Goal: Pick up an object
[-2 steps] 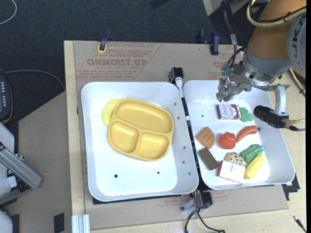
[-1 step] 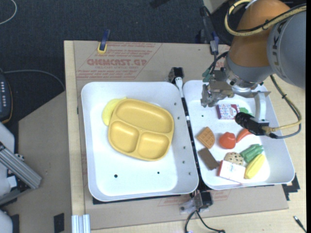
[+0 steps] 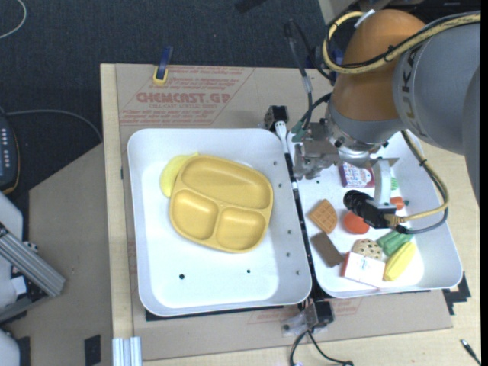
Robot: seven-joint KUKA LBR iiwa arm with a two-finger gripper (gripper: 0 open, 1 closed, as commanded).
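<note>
Gripper [image 3: 309, 158] hung at right bin's [image 3: 446, 239] far-left corner; jaws hidden, couldn't tell. Reach step, I judged. Waffle [image 3: 323, 216] lay just nearer, along left edge — next: descend, clamp.

The bench [image 3: 191, 97] is a tan board printed with red lettering. Two shallow white bins rest directly on it, side by side: the right bin [image 3: 435, 269] lies beneath the gripper [image 3: 316, 155], the left bin [image 3: 152, 273] just beside it.

one fixed cam above bench [image 3: 122, 97], angled down on both bins [image 3: 145, 227].
</note>
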